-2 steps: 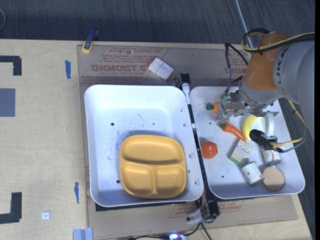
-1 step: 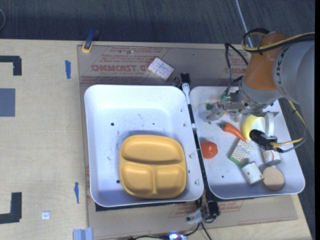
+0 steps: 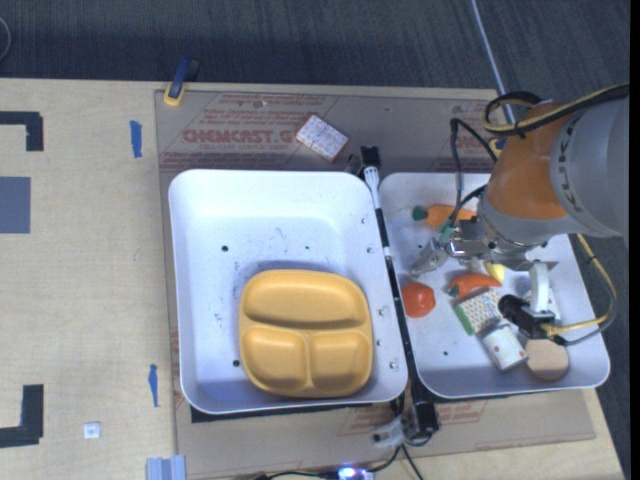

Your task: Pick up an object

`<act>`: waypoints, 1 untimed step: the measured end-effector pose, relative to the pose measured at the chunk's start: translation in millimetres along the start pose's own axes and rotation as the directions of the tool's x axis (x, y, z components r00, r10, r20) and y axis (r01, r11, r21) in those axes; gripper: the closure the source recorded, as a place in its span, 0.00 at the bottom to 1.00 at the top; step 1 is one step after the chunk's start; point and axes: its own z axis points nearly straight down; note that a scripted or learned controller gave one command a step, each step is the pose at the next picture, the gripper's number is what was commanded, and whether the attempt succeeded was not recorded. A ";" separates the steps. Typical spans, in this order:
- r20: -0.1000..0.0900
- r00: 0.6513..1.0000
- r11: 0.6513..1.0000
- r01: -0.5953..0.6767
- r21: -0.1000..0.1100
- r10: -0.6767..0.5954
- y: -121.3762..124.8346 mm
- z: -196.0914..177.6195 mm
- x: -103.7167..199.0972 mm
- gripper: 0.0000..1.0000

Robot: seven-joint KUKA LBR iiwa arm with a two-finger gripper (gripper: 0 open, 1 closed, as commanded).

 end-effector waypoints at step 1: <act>0.001 1.000 1.000 0.001 -0.002 -0.001 -48.5 -0.5 3.3 0.00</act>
